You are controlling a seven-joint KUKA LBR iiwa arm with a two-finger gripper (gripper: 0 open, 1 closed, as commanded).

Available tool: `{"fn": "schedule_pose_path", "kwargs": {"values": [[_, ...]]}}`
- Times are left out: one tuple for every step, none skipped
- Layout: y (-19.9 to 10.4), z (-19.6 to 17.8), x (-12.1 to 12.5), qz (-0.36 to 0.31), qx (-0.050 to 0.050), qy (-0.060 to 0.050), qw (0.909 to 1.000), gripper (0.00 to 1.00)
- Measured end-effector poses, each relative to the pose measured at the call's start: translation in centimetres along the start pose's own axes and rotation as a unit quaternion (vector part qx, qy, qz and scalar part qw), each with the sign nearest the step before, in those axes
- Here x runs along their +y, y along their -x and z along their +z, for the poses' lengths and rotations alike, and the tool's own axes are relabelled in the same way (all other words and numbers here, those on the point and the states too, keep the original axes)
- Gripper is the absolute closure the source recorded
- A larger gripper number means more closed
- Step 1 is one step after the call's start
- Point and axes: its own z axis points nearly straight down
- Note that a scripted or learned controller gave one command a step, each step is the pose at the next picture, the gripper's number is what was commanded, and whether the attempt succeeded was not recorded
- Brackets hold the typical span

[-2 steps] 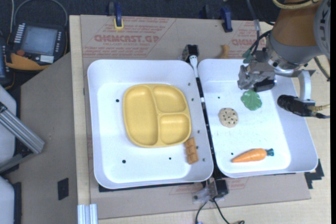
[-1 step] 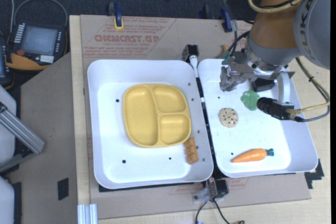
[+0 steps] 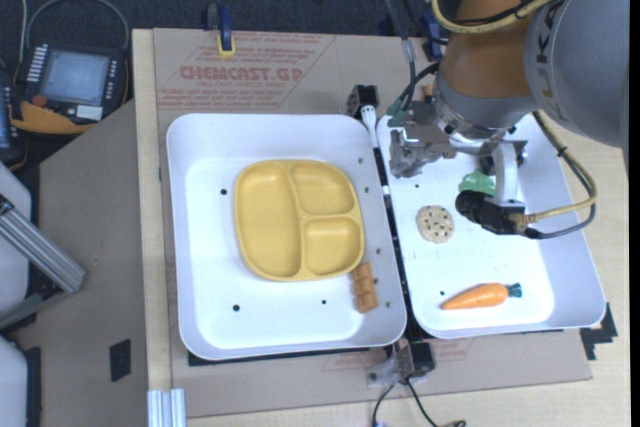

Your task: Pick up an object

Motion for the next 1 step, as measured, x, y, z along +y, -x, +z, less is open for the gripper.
{"fn": "schedule_pose_path", "kwargs": {"values": [[-4.59,-0.48,-1.93,0.0,0.0,-0.001,1.0,1.0]]}}
